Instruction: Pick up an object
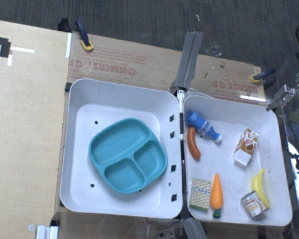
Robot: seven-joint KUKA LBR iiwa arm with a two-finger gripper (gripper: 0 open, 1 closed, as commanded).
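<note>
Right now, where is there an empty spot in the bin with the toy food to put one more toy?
The widest bare patch in the right bin lies mid-floor, bordered by the hot dog, the carton, the banana and the carrot. It is crowded along the near edge, where the green box, carrot and small can sit.

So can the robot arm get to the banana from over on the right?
Probably yes. The banana lies in the open near the right bin's right wall, apart from the small can below it, with nothing on top of it.
</note>
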